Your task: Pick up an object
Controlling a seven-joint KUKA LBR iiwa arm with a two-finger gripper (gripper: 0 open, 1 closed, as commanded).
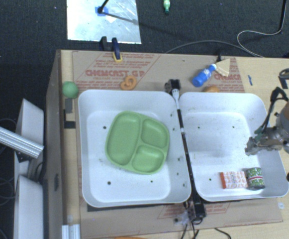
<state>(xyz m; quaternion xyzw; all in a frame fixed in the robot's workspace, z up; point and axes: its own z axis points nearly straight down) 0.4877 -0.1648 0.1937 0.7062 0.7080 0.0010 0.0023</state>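
A green divided plate (137, 142) lies in the left bin (92, 108). In the right bin (219, 111) a small red-and-white packet (233, 179) and a green-labelled can (255, 179) lie side by side near the front right corner. My gripper (257, 146) hangs at the right bin's right side, above and just behind the can, apart from both objects. Nothing shows between its fingers.
Behind the bins on the cardboard lie a blue bottle (204, 76), an orange ring (129, 83) and a green ball (69, 89). A black divider (182, 133) runs between the bins. A metal rail (12, 138) sticks out at the left.
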